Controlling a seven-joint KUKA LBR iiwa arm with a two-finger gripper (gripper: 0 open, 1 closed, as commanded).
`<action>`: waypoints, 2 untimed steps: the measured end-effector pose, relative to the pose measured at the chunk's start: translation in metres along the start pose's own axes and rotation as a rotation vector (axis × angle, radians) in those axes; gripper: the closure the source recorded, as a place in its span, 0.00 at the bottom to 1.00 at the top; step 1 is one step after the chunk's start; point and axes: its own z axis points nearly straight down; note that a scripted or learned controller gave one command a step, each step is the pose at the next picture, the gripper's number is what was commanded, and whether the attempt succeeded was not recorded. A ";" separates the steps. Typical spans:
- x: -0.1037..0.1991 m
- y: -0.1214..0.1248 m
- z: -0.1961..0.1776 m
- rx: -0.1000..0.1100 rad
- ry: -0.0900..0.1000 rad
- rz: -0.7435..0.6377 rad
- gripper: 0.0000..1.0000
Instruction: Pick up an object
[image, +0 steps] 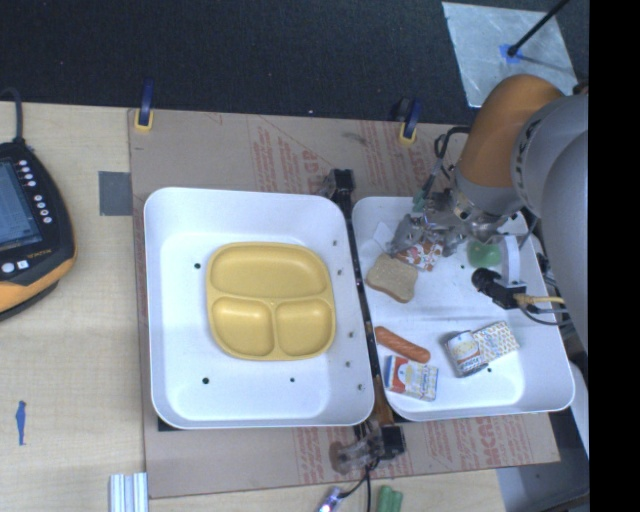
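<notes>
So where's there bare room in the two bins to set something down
Left bin: bare floor all around the yellow tray. Right bin: a bare patch between bread, hot dog and can; its top end is crowded.

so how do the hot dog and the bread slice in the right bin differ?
The hot dog is orange-red, long and thin; the bread slice is tan, broad and flat. The hot dog lies lower in the right bin, just above a small carton, while the bread slice lies further up, next to the gripper and the crumpled packet there. Both lie near the bin's left wall, apart from each other.
</notes>
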 end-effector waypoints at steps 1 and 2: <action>-0.001 -0.002 -0.009 0.012 0.003 -0.003 1.00; 0.054 -0.053 -0.092 -0.015 0.001 -0.001 1.00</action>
